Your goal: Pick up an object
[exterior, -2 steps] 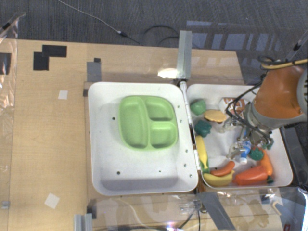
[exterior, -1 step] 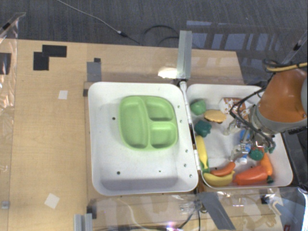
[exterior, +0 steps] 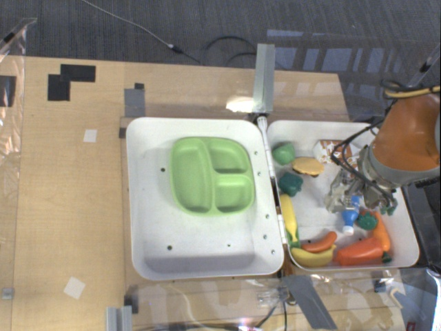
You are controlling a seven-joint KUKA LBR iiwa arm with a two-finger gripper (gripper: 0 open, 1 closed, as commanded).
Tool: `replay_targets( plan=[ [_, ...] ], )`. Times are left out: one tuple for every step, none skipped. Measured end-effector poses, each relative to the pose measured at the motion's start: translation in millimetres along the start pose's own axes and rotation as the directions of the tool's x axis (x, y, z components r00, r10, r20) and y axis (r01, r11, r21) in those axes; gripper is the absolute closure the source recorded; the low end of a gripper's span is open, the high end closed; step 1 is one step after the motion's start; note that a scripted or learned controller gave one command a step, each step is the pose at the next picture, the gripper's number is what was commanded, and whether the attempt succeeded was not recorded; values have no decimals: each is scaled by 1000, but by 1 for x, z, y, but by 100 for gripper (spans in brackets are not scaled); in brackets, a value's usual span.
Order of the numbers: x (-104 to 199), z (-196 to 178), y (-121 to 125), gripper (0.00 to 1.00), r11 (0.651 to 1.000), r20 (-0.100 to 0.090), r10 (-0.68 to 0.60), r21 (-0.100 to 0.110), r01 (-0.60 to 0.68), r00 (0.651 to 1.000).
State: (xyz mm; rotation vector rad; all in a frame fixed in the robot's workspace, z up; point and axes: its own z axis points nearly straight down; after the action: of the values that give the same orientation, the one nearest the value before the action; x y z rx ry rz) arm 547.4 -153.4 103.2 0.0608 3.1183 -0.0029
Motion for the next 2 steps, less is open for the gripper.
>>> replay_targets(
  plan=[
    [0, 1, 0, 0, 1000, -1, 0, 0, 0, 1000],
    [-88, 16, -3, 0, 972, -33, -234, -9, 234, 972]
  ],
)
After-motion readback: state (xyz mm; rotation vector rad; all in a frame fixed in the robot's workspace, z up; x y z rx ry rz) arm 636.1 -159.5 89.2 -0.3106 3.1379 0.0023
